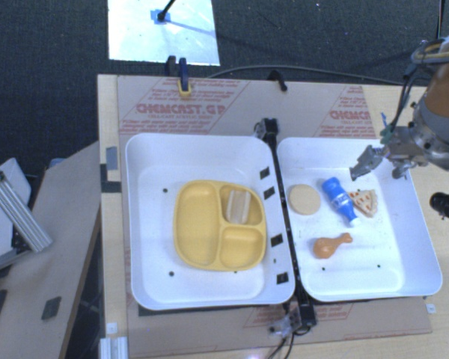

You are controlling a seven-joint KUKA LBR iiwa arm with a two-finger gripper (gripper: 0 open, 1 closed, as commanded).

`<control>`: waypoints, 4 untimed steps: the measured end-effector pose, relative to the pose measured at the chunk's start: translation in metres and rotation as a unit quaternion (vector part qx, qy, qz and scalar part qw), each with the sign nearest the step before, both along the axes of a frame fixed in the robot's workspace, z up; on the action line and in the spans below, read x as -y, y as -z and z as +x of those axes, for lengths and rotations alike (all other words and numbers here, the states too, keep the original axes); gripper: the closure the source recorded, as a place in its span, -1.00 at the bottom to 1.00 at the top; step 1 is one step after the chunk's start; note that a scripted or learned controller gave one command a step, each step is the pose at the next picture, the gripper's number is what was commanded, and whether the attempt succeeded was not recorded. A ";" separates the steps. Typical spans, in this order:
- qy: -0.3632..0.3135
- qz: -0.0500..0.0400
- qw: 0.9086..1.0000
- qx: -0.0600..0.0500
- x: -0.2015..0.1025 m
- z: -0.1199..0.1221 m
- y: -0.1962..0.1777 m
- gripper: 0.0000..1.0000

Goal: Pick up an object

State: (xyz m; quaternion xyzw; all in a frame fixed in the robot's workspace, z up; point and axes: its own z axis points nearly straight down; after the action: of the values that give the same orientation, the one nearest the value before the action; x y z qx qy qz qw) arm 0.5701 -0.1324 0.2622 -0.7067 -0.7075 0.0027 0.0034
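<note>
Camera view is showing the gripper (380, 163) hanging over the upper right of the right bin (404, 279), its two fingers spread apart and holding nothing; the arm behind it is being cut off by the frame edge. Below it, a blue bottle (337, 198), pizza slice (364, 201), round cookie (304, 199) and drumstick (331, 244) are lying. A yellow tray (202, 238) is sitting in the left bin (146, 200), holding something blurred.

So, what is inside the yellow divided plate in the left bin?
The yellow divided plate holds one pale tan, slice-like piece in its upper right compartment. The other two compartments show bare yellow. The plate covers the bin floor under it, so that cannot be seen.
</note>
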 end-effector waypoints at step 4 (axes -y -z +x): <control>-0.001 0.000 1.000 0.003 -0.005 0.004 0.149 -1.00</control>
State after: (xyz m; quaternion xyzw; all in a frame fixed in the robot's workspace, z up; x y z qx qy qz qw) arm 0.5736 -0.1276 0.1133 -0.7057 -0.7085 0.0006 0.0013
